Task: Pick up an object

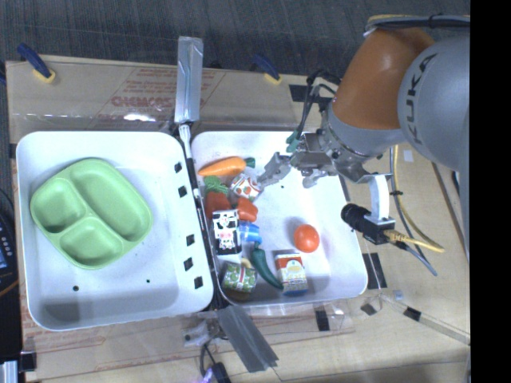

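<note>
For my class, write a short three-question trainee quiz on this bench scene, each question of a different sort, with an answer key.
1. True or false: the green three-compartment plastic plate lies in the right-hand white bin.
2. Multiple choice: the round orange-red tomato-like ball lies
A. on the green plate
B. alone on bare bin floor, apart from the toy pile
C. on the bench outside both bins
3. Fill in: the two-finger gripper sits closest to the orange toy ______ at the pile's top end.

Key
1. False; it lies in the left-hand white bin.
2. B
3. carrot
</note>
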You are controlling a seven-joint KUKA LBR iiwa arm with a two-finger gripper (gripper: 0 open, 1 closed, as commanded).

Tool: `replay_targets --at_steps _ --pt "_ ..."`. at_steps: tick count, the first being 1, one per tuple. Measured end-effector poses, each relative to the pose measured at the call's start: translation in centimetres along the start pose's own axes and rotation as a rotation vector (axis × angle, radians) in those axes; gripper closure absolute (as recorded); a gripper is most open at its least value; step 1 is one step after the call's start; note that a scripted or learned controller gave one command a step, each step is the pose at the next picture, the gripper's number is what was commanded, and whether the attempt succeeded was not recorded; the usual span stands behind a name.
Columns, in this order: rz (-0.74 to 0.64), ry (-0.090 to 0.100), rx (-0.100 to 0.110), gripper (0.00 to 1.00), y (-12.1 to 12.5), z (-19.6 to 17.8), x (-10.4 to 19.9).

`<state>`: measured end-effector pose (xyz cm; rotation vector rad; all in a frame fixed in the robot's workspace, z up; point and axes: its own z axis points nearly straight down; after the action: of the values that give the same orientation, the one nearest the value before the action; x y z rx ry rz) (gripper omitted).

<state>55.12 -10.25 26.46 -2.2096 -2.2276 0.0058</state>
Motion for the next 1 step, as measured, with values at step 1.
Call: replay_targets --at_steps 1 --pt "0.0 0.0 0.0 0.0 0.0 0.0 0.0"
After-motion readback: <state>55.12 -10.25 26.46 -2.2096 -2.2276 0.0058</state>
